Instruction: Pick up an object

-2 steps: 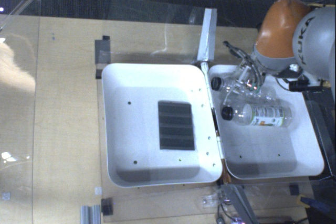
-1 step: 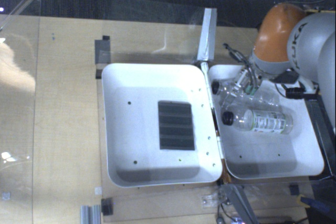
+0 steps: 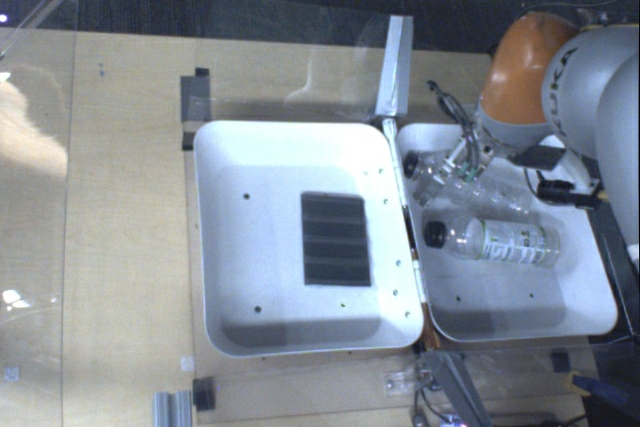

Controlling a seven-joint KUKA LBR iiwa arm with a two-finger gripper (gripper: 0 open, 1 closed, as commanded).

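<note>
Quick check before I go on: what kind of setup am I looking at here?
Likely a lab bin-picking cell: two white bins on a wooden bench, a clear plastic bottle in the right bin, and the gripper reaching into that bin.

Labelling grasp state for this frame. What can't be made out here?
- Gripper, camera view: too small and blurred against clear plastic to tell its grasp state.
- Clear plastic bottle with black cap: label print too small.
- Right white bin: far corner hidden by the grey arm.

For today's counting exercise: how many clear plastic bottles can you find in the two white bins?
2, both in the right bin: one bottle lying on its side mid-bin, and a second bottle at the far left corner under the gripper. The arm may hide more.
</note>
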